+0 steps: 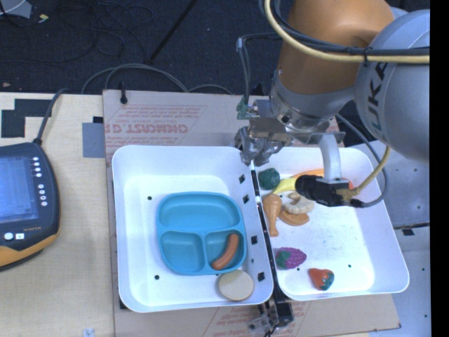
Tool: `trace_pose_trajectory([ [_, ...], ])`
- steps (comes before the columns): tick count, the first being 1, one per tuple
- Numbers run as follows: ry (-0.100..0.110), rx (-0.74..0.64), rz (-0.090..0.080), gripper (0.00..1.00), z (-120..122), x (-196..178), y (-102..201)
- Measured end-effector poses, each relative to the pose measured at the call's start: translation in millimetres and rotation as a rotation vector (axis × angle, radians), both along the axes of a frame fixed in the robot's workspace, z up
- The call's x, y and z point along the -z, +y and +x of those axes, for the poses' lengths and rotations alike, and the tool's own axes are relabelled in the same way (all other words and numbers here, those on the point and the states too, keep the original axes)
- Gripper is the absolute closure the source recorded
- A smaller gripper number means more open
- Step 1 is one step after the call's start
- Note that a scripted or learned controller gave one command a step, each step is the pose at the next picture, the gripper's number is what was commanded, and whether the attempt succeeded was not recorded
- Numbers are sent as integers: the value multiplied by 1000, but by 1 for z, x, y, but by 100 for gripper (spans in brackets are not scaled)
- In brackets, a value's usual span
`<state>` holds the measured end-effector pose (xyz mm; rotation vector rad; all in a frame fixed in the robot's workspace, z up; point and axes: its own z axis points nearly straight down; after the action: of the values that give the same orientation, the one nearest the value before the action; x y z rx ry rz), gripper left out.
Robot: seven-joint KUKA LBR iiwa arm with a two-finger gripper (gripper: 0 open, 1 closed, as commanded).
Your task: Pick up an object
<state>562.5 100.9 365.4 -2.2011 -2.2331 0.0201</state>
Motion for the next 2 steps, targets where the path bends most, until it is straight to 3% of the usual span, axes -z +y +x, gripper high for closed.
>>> trace_pose_trajectory([
  [1,-25,8,10,100,-26,-157,57],
  [2,4,16,-1,100,-41,-33,32],
])
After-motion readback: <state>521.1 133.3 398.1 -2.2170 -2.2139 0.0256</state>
